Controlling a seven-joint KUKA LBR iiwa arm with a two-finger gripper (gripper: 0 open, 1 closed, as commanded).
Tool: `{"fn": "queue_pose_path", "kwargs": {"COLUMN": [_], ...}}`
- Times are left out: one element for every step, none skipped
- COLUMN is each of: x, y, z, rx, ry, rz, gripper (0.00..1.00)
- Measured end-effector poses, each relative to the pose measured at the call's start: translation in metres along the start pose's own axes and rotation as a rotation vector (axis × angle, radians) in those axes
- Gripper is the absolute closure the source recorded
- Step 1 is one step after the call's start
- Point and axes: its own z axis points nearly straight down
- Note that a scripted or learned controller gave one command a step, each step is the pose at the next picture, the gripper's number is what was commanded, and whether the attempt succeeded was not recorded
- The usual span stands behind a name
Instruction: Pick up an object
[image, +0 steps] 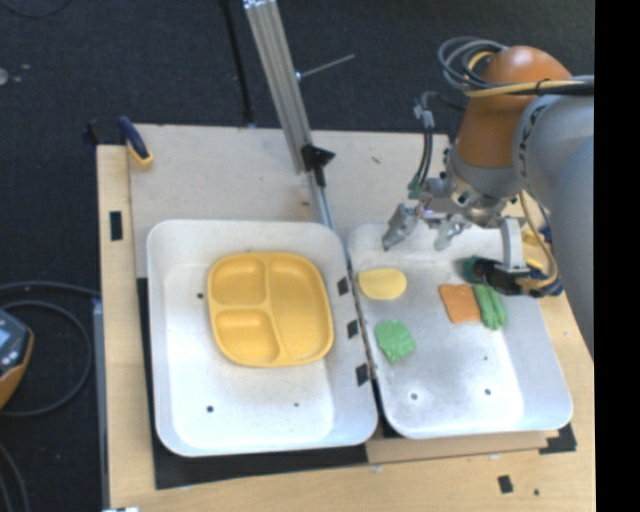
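Bench with two white bins

A pale wooden bench (220, 165) is seen on a dark floor, and two shallow white bins are borne on it side by side: the left bin (180, 400) at about 8 o'clock and the right bin (520, 390) at about 4 o'clock, their inner edges touching. A blue and yellow clamp (134, 140) is fixed at the 10 o'clock corner.
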Motion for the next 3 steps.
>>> {"fn": "queue_pose_path", "kwargs": {"x": [-0.004, -0.005, -0.005], "y": [0.000, 0.002, -0.005], "z": [0.063, 0.047, -0.003], "rx": [0.001, -0.008, -0.009], "ry": [0.000, -0.001, 0.000], "rz": [0.001, 0.003, 0.005], "gripper": [0.00, 1.00, 1.00]}}
